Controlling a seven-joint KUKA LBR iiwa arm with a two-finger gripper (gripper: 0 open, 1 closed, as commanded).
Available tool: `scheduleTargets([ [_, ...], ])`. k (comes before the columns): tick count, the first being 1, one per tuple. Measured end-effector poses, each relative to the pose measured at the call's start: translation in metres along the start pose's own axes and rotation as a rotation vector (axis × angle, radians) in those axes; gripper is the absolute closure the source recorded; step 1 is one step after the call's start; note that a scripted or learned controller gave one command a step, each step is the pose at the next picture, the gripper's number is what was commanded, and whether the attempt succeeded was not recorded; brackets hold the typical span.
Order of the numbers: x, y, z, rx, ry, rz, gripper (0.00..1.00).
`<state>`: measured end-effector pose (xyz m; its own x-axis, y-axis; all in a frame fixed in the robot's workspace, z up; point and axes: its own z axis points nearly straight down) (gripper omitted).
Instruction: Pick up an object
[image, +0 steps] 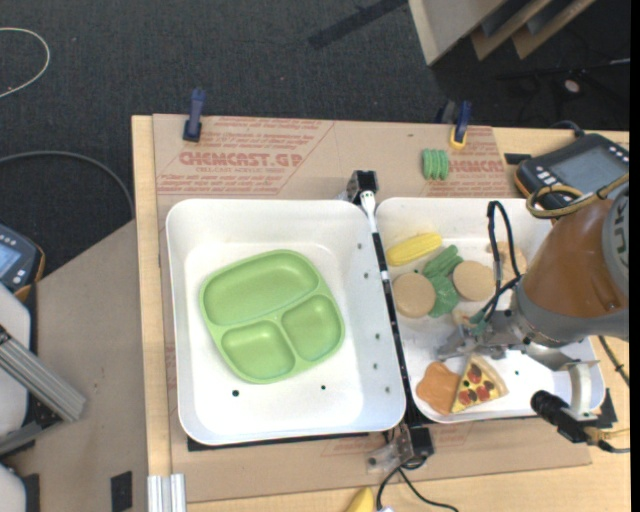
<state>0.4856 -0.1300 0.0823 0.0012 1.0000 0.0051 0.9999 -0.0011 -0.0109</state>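
Flat toy pizza slice with red topping dots (478, 386) lying at lower right of frame, inside the right white bin (520, 414), touching a tan toasted bread piece (436, 388). Probably light, stiff, slick plastic; best pinched across its narrow edges. Gripper (478, 340) just above it, below the orange-banded grey arm (575, 275); finger state impossible to tell. Green divided tray (270, 315) at centre left.

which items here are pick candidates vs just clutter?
Job-relevant:
hand over the right bin
pizza slice
orange piece
two tan discs
corn cob
green toy

Lying about:
green divided plate in left bin
green clip
blue clamp
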Motion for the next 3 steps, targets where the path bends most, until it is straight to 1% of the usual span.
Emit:
scheduleTargets([
  [1,-0.002,0.004,-0.014,-0.012,-0.006,0.002,1.00],
  [2,0.093,0.019,-0.119,-0.020,-0.005,-0.010,1.00],
  [3,0.091,-0.008,-0.237,-0.025,-0.005,-0.003,1.00],
])
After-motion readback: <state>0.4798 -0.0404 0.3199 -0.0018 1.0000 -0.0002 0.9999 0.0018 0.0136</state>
